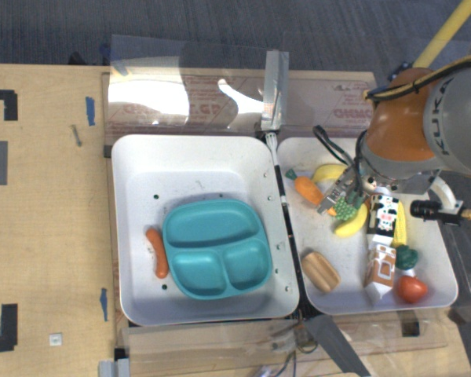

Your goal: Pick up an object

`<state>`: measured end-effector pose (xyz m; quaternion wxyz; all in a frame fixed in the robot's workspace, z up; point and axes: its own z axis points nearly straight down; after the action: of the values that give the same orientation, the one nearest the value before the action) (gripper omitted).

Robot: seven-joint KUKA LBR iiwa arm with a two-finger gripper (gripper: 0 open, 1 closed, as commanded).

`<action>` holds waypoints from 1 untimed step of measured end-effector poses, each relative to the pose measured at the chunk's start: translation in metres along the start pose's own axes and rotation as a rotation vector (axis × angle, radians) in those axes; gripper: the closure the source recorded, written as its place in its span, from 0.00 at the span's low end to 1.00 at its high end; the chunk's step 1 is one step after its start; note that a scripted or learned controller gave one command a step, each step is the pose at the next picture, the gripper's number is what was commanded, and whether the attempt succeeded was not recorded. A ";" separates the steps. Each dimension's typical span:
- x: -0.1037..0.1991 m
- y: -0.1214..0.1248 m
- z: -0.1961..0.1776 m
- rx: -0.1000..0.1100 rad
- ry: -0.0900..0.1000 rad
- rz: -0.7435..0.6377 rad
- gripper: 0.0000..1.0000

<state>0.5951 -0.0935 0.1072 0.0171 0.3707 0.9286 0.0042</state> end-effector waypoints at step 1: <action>0.052 0.027 -0.124 0.011 0.018 0.138 1.00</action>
<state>0.5715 -0.0376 0.2306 0.0062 0.4339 0.9009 0.0035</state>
